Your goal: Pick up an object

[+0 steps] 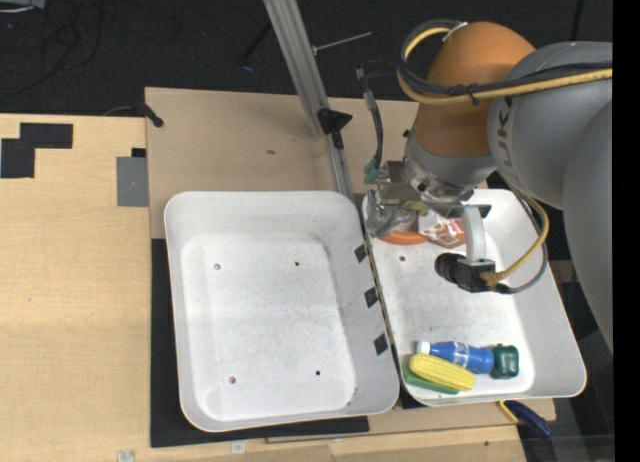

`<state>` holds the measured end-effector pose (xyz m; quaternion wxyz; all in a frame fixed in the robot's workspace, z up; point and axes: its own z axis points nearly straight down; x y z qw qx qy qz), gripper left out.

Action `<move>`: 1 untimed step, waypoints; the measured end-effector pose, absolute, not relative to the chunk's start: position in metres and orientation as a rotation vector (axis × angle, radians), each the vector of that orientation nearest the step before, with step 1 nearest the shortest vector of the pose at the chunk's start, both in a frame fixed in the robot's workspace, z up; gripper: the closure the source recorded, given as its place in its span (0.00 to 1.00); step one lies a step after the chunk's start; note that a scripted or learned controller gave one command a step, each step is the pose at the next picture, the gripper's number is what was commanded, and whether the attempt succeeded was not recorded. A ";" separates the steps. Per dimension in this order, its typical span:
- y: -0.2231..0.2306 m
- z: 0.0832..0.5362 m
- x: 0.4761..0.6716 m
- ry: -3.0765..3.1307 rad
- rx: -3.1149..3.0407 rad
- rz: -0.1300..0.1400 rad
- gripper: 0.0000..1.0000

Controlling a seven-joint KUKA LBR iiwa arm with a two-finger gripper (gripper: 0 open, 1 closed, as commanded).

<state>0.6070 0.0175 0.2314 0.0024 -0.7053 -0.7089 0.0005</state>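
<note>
My gripper (383, 214) is low in the far left corner of the right bin (545, 325), under the orange-banded wrist. Just beside it lies a flat orange object (406, 237), partly covered by the gripper. To the right of that, a red and white item (448, 232) peeks out from beneath the wrist. At the bin's near edge lie a yellow corn cob (441, 374), a blue bottle (466, 355) with a white cap, and a small green object (506, 361), all close together.
The left bin (260, 310) adjoins the right one along a divider with black clips (371, 295). A slanted aluminium rail (300, 60) rises behind the bins. A black cable connector (466, 272) hangs from the wrist over the right bin.
</note>
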 end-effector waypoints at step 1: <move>0.065 0.234 0.620 -2.225 -2.214 0.000 1.00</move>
